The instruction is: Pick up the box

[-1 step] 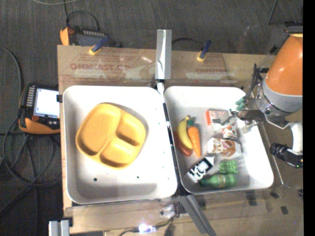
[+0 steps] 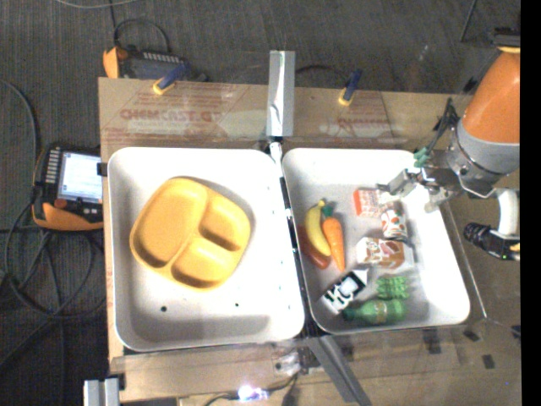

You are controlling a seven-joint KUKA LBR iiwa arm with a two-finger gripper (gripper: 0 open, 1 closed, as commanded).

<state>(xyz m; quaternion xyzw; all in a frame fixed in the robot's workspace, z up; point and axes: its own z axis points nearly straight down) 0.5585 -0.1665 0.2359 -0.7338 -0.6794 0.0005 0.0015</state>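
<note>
Several packed items crowding the box in the right bin.
Hand hovering just beside it, spread unreadable; risks nudging the neighbouring carton or closing on nothing.

Grey arm reaching from right, end effector low, pointing left

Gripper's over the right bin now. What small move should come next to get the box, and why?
Probably a short descent toward the box. The gripper hangs just to its upper right, nothing visibly held. The box lies near the bin's far side, with a small carton close beside it, so lower carefully and centre over the box first.
</note>
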